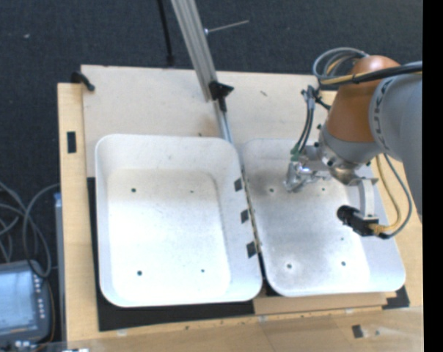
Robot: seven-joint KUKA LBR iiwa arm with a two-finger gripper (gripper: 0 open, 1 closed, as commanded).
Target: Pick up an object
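The arm point(368, 116) reaches in from the right side of the worktop point(148, 97), its orange band sitting above the wrist over the far part of the right bin point(320, 270). The claw point(298, 176) hangs low over that bin's far-left area, near the bin's far edge and not far from the seam where the two bins meet. Its metal tip is small and blurred against the speckled white floor, so I cannot tell how it is set, and nothing can be made out in its grip.

No loose object to pick up can be made out in either bin. The floors show a few small dark dots, which look like marks in the bins themselves.

The left bin point(170, 218) lies beside the right one, their near walls touching along the middle of the worktop, with small dark clips point(246, 216) along that seam. A black fitting with cables point(357, 221) hangs from the arm over the right bin's right side. A slanted metal rail point(196, 39) rises from the worktop's far edge, between the bins. A small screen point(12, 303) sits on the floor off the worktop's near-left corner.
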